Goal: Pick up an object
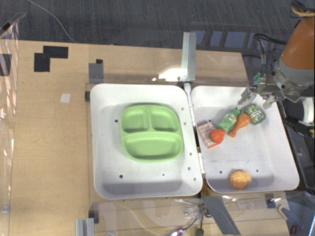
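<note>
The right bin (275,156) holds a small pile: a green packet (229,121), an orange carrot-shaped toy (239,124) and a green patterned piece (256,114). A red tomato (217,137) lies by a red-and-white box (204,131) near the divider. Alone at the bin's front sits a tan round object (240,179). My gripper (257,100) hangs over the bin's far right part, just above the green patterned piece. Its fingers (245,98) are spread open with nothing between them.
The left bin (103,146) holds a green divided plate (150,132). A metal divider post (189,58) stands between the bins at the back. The arm's orange band (301,43) and grey wrist fill the upper right corner.
</note>
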